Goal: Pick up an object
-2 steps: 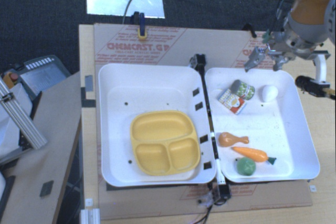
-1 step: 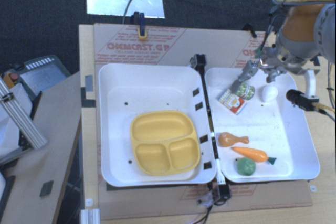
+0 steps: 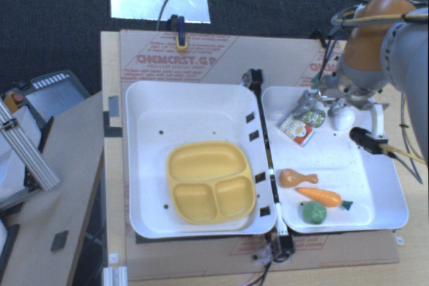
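In the right bin point(image 3: 385, 174), a small red, green and white packet point(image 3: 301, 126) lies at the far left. My gripper point(image 3: 323, 104) hangs over the bin's far side, right above and behind the packet, with its metal tip at the packet's upper edge. Nearer the front lie a tan drumstick toy point(image 3: 298, 177), an orange carrot point(image 3: 322, 197) and a green ball point(image 3: 313, 212). They are well clear of the gripper.
The left bin point(image 3: 144, 144) holds a yellow divided plate point(image 3: 210, 181) towards its front right. A black-clipped ridge point(image 3: 263, 144) separates the two bins. The grey arm point(image 3: 395, 50) comes in from the upper right, over the right bin's far corner.
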